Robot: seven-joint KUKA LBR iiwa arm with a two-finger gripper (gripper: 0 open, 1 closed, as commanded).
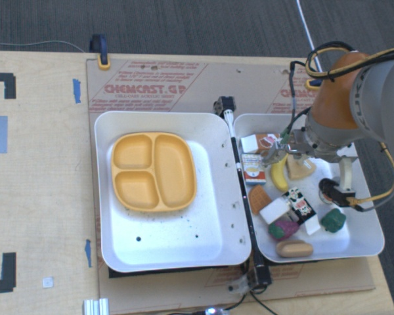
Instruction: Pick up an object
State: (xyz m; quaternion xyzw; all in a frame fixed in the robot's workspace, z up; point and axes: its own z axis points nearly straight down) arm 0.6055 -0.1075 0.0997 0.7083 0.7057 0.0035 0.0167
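Observation:
My gripper (278,149) hangs low over the back left part of the right bin (364,241), on the grey arm with the orange band (333,100). Right under and beside it lie a red and white packet (266,140), a small carton (251,165) and a yellow banana (279,176). A beige piece (300,169) sits next to the banana. Further forward are an orange-brown item (258,199), a white block (273,210), a black and white box (302,208), a purple item (284,229), a green item (333,221) and a tan roll (294,248).
The left bin (118,241) holds a yellow divided plate (154,171). A black clamp (224,105) stands at the back between the bins. A black cable (364,202) loops from the arm down into the right bin's right side. Cardboard (151,87) lies under both bins.

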